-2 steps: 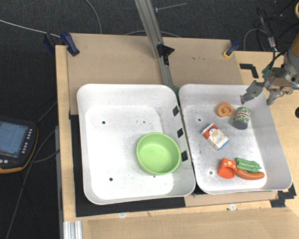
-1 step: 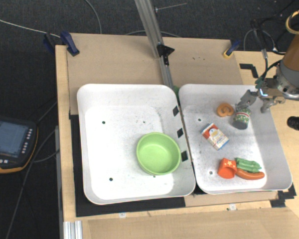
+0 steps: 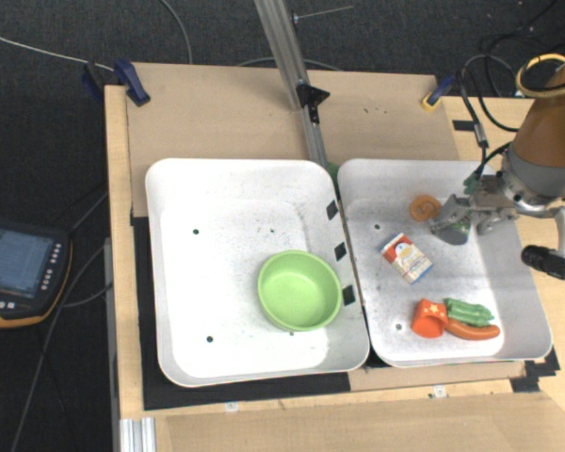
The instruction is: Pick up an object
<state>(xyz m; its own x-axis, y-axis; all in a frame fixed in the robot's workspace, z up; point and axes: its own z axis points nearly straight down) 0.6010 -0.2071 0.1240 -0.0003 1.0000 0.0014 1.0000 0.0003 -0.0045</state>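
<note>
The pincer [image 3: 452, 222] is seen low over the upper part of the right bin [image 3: 508, 182], at the end of the grey arm [image 3: 546, 149] that enters from the right with its orange band above the wrist. Whether anything is gripped, or how far the pincer is parted, cannot be told. Just beside it, to the left, a small round tan disc [image 3: 423, 207] is seen lying on the bin floor. Below and to the left of the pincer, near the bin's middle, a small carton [image 3: 406, 257] with a red and white face is shown lying tilted. Toward the bin's near edge, an orange toy [image 3: 429, 318] and a green and orange vegetable toy [image 3: 471, 316] are found lying together, touching. In the left bin [image 3: 217, 196], a green bowl [image 3: 298, 291] is set upright near the lower right corner. A handheld pendant [image 3: 19, 271] is seen off the bench, at far left.
</note>
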